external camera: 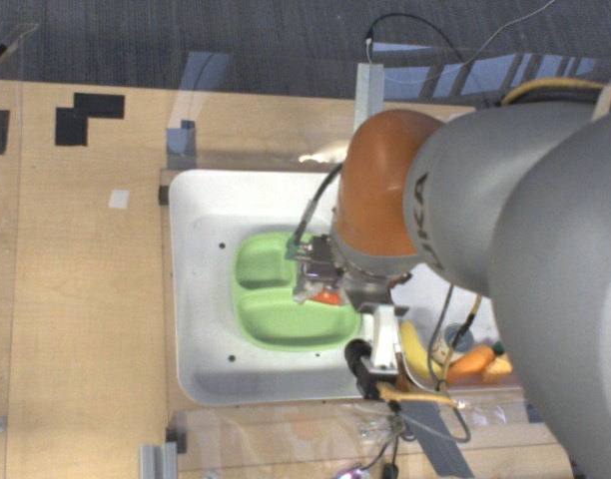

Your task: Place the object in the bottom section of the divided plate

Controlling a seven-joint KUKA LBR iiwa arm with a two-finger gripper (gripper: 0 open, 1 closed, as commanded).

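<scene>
Pale wood-grain panels make up the bench (76,297), with black block-shaped marks near its upper left and a dark ribbed floor beyond its far edge. On it sits a shallow white bin (201,267), smooth plastic with rounded corners and a low rim. Inside the bin lies the divided plate (276,322), glossy lime green with soft raised ridges that split it into smaller upper wells and one wide bottom section.

Reaching in from the right, the arm (525,228) is a bulky matte grey casting, with a rounded orange band (380,183) above the wrist that hides much of the bin's right side. Thin black cables run along its wrist. The gripper (310,277), a small metallic assembly, hangs over the middle of the plate near the ridge. Just below its tip a small red-orange object (327,297) shows against the green, lying at the upper edge of the bottom section. It may be touching the gripper's underside, but the view is too crowded there to be sure, and I cannot tell how the jaws stand.

To the right, partly under the arm, the second bin holds a yellow banana (413,352) with a curved waxy skin and an orange carrot-like piece (470,362).
</scene>
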